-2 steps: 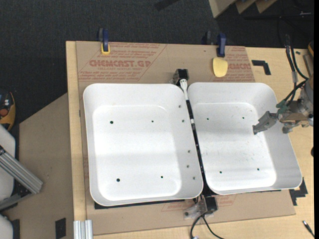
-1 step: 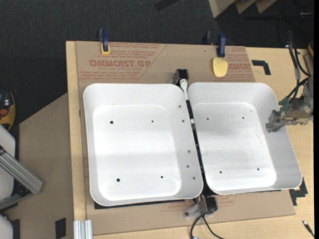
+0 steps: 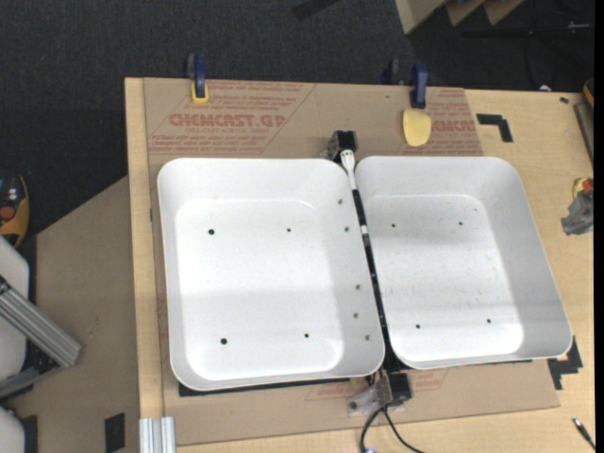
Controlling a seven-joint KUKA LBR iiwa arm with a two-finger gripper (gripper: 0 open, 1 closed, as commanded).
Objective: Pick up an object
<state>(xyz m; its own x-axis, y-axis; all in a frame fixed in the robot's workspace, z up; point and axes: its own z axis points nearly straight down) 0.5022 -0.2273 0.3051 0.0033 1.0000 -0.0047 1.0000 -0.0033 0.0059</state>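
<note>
Far left, an aluminium rail [image 3: 40,330] sits low beside the surface [image 3: 142,253], which is a tan board printed "CHEMCAST GP" in red along its far edge. A blue clamp [image 3: 196,75] with a yellow foot pins that far edge, left of centre. The left bin [image 3: 168,253] lies flat on the surface, white with rounded corners, and I count four small dark dots on its floor. It touches the right bin [image 3: 543,272] along the shared rim. A dark strip [image 3: 363,243] runs down that seam from a black fitting [image 3: 343,143] at the far end to a black connector and cable [image 3: 389,394] at the near end. The right bin has the same build and the same dot pattern, plus faint speckling on the floor. Beyond it, a second blue clamp [image 3: 418,81] with a yellow pad [image 3: 416,127] sits on the far edge. A black corner mark [image 3: 494,125] is just right of that. At the right edge, a small grey piece with an orange top [image 3: 576,208] rests on the surface, and I can't identify it. Gripper state: can't tell from this view. Location of the object to pick: also can't tell.
</note>
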